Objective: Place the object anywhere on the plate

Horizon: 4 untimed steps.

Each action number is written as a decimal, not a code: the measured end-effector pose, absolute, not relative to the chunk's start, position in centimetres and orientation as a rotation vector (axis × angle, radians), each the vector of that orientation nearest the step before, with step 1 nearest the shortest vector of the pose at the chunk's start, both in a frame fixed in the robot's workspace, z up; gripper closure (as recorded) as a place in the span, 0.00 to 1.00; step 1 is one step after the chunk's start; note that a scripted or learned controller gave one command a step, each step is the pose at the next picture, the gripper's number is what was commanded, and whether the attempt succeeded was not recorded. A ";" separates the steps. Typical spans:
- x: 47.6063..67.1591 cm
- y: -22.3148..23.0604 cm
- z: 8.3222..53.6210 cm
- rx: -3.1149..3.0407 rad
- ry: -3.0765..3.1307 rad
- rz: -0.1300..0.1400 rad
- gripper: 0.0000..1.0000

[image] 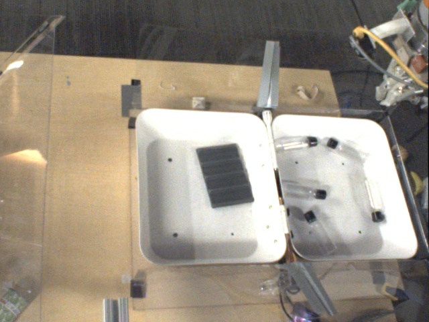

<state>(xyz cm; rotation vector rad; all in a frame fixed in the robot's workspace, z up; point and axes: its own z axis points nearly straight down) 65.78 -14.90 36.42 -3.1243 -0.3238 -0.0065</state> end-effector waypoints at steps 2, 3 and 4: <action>66.1 -6.5 41.0 -3.124 -0.320 -0.005 1.00; 66.2 -6.4 42.1 -3.121 -0.325 -0.008 1.00; 65.8 0.2 43.5 -3.120 -0.349 -0.004 1.00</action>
